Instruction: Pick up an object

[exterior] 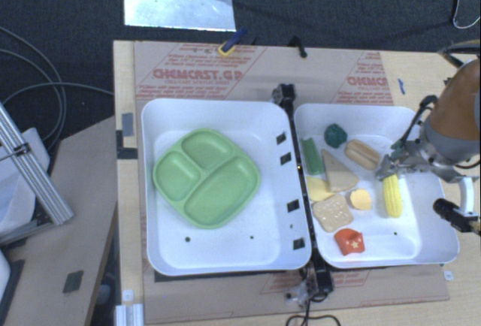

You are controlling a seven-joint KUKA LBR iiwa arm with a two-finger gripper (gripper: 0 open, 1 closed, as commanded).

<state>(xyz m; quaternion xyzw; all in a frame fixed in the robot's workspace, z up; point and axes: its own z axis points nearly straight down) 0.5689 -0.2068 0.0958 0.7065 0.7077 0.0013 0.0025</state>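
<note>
The counter [248,65] carries two shallow white bins side by side, their inner walls almost touching along a black hinge strip down the middle. The left bin [169,242] holds one thing – a green divided plate [207,178] with three compartments, lying left of the bin's centre. Bare white floor runs along the bin's near edge and up its right side, so there is open room on those sides.

The right bin [406,246] is far more crowded. Against its left wall lies one green stick-shaped piece [310,155], and just beside that a pale wedge [340,176] pointing toward the far edge. Below them one yellow slice [319,188] pokes out at the left wall, then one tan cracker-like square [331,212], and near the bin's front edge one red piece [349,241]. Toward the far edge sits one dark green lump [335,135], with one hot-dog bun [363,154] just to its right. One small yellow round [361,200] lies near the middle. One ear of corn [392,195] lies lengthwise right of it.

The gripper [392,167] hangs low over the bin between the bun and the top end of the corn, close to both; whether the jaws are apart or together I cannot tell. The grey arm comes in over the bin's right edge. The front right corner of this bin is bare floor – the widest open patch there.
</note>
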